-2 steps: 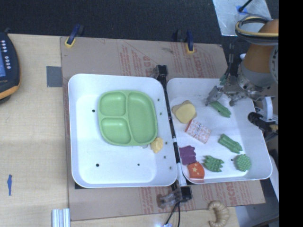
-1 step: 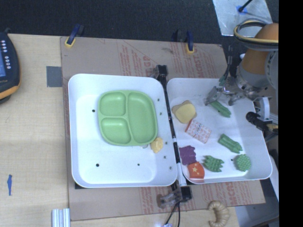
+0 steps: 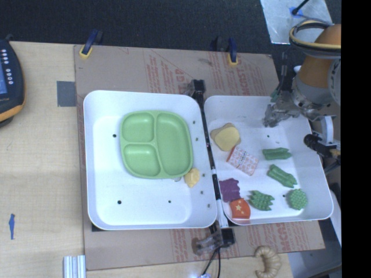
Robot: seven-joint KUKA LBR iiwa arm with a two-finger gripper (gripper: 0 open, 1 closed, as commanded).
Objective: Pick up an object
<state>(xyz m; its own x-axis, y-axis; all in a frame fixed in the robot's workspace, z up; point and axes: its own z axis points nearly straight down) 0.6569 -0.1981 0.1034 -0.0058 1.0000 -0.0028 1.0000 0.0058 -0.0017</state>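
Currently: gripper (image 3: 273, 116) low over right bin (image 3: 313, 213), fingers' state unclear.
Toy foods lie scattered for picking; green divided plate (image 3: 156, 143) occupies left bin (image 3: 104, 213).

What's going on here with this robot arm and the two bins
A grey robot arm reaches in from the right, and its gripper hangs over the upper part of the right bin, with nothing visibly held. That bin holds small toy foods: a yellow piece, a patterned packet, several green pieces such as a green pod, a purple piece and a red piece. The left bin holds a green divided plate with a small yellow piece beside it.
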